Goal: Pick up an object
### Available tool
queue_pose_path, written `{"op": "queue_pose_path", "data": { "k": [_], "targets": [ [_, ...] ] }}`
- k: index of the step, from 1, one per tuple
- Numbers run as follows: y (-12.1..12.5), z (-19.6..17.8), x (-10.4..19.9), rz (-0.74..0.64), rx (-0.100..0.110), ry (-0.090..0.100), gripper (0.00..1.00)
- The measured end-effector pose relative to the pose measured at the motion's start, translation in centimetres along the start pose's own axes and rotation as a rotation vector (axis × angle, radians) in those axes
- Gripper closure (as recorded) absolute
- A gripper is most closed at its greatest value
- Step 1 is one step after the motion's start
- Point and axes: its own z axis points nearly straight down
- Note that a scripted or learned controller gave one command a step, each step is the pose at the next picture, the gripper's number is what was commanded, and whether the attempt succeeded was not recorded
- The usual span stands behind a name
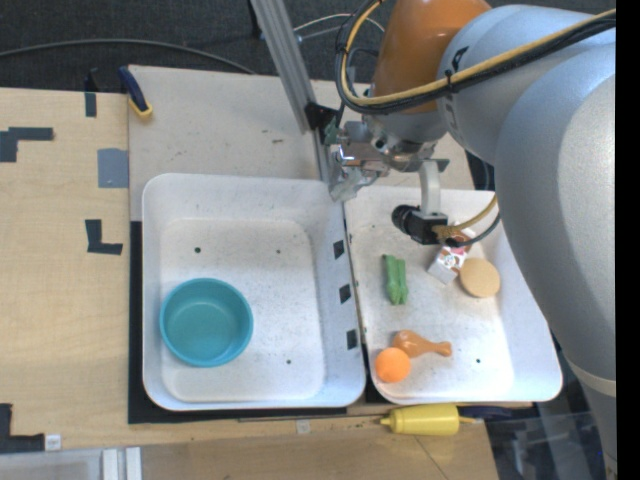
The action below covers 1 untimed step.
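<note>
A green pod (396,279), orange ball (392,366) and tan disc (480,278) lie in the right bin (530,368).

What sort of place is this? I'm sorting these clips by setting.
Probably a robotics lab bench for pick-up trials: a grey arm reaches over two white bins, toy-like items such as a green piece lie in one, and tape marks dot the wooden bench.

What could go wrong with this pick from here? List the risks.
1. The gripper hangs over the ridge between the left bin and right bin; coming straight down, it would likely hit rim, not an object.
2. The orange ball touches the drumstick-shaped toy, and may roll if nudged.
3. The mustard bottle lies outside the bins, on the bench's edge.
</note>
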Motion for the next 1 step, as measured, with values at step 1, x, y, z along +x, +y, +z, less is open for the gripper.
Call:
{"op": "queue_pose_path", "data": {
  "k": [1],
  "targets": [
    [-0.33, 0.90, 4.96, 0.001, 0.002, 0.000, 1.00]
  ]
}}
